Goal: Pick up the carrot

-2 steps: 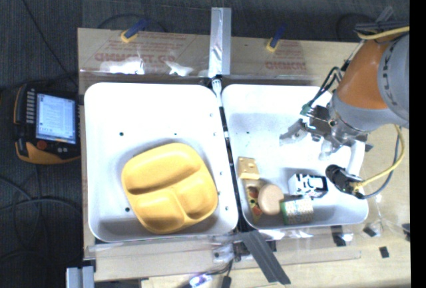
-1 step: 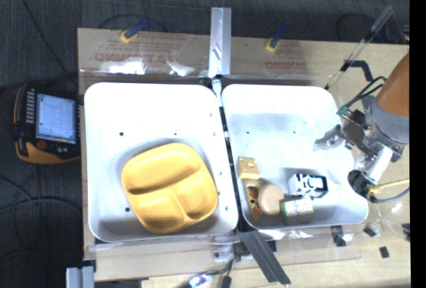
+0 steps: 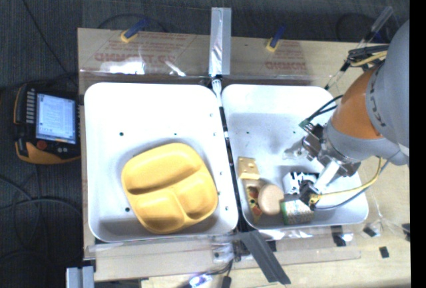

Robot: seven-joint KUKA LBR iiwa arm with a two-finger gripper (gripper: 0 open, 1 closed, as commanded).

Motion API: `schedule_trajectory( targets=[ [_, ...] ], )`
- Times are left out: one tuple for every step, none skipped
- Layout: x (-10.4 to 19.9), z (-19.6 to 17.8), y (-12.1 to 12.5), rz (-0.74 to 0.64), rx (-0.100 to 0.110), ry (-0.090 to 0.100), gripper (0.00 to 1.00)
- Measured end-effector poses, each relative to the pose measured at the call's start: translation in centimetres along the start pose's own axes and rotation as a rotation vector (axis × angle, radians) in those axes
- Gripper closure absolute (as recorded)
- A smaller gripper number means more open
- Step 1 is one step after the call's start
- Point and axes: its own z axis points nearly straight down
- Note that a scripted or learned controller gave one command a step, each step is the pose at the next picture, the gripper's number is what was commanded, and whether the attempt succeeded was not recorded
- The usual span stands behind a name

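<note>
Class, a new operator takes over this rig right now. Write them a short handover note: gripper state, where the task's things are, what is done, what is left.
Gripper: low in the right bin, over its near right corner by a small green can; nothing seen in its grasp.
Carrot: I cannot pick one out. A cluster lies along the right bin's near edge: a tan wedge, a beige round item, the can.
Left bin: holds a yellow divided tray.
Done: no pickup visible.
Left: locate the carrot, grasp it, lift it.

dark carpet (image 3: 40,20) around wooden bench (image 3: 173,47)
</note>
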Motion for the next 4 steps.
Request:
schedule_trajectory(
  targets=[
    [0.1, -1.2, 0.2, 0.000, -0.003, 0.002, 1.00],
    [-6.5, -10.4, 3.0, -0.013, 0.027, -0.012, 1.00],
    [-5.8, -20.2, 4.3, -0.088, 0.026, -0.011, 1.00],
    [-0.8, -27.1, 7.7, -0.146, 0.027, -0.010, 1.00]
  ],
)
